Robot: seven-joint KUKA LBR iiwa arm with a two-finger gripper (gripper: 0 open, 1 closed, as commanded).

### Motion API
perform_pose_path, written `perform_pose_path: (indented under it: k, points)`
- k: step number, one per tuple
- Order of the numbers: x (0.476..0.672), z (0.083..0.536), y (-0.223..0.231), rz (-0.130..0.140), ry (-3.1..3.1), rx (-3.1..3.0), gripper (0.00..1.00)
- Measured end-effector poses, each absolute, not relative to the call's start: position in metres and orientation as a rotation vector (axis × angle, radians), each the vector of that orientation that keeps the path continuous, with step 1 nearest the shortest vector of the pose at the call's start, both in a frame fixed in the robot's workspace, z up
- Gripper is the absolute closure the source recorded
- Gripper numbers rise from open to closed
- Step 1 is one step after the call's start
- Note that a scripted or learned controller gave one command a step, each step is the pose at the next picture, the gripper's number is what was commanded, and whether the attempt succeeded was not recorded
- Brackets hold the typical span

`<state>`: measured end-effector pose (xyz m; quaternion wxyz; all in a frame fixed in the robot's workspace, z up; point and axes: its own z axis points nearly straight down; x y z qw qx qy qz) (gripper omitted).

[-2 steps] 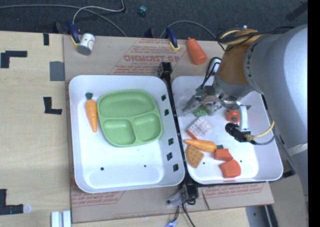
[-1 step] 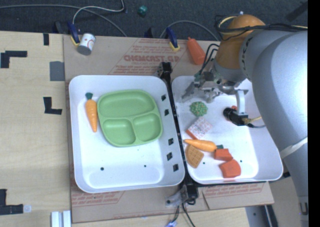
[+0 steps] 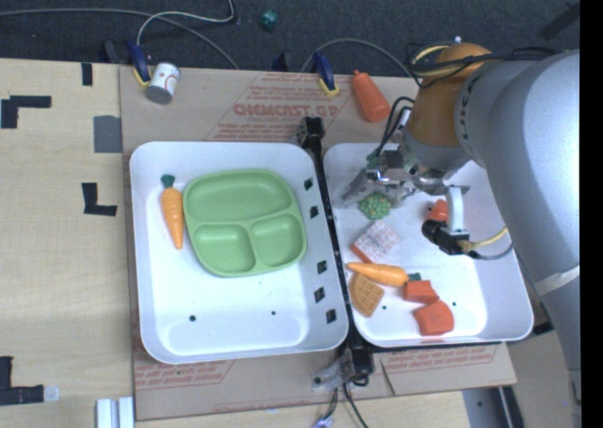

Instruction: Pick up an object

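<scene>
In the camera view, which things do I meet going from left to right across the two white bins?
Carrot → green divided plate → second carrot → red block.

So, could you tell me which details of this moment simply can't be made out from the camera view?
- Gripper: its fingers blur into metal just above the green broccoli-like piece, so open or shut is unclear, as is any contact.
- Right bin: the grey arm covers its far right corner.
- Small teal object on the dark floor: too small to identify.
- Pale square item: blurred, type unclear.
</scene>
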<state>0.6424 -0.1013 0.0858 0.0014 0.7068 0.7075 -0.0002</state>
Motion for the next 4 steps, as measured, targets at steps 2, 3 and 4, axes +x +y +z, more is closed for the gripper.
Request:
perform_pose_path:
  k: [2,3,4]
  points:
    - [0.655,0.086,-0.101,0.000,2.220,2.218,0.00]
    - [0.631,0.086,-0.106,0.001,2.221,2.217,0.00]
    - [0.665,0.086,-0.109,0.002,2.223,2.217,0.00]
